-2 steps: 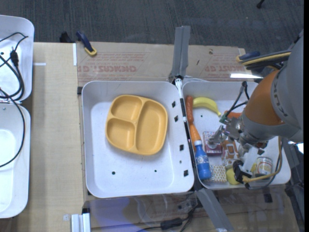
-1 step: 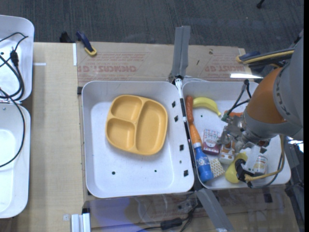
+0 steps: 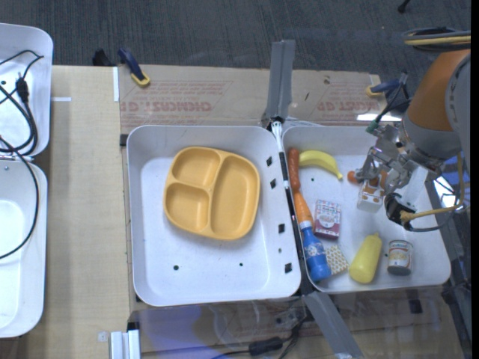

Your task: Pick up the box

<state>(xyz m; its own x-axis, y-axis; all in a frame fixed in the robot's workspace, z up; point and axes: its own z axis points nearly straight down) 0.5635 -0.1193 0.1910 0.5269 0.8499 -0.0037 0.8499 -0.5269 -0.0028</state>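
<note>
The box (image 3: 327,219) is small and pink-and-white, lying flat in the middle of the right bin (image 3: 430,275). My gripper (image 3: 370,188) hangs over the same bin, up and to the right of the box and apart from it. The grey arm with its orange band comes in from the right edge. Nothing is visibly held.
Around the box in the right bin lie a banana (image 3: 322,161), a red sausage-shaped toy (image 3: 293,167), a blue bottle with an orange neck (image 3: 310,241), a yellow bottle (image 3: 365,259), a small can (image 3: 400,257) and a tan waffle piece (image 3: 337,258). The left bin (image 3: 150,260) holds a yellow divided plate (image 3: 212,193).
</note>
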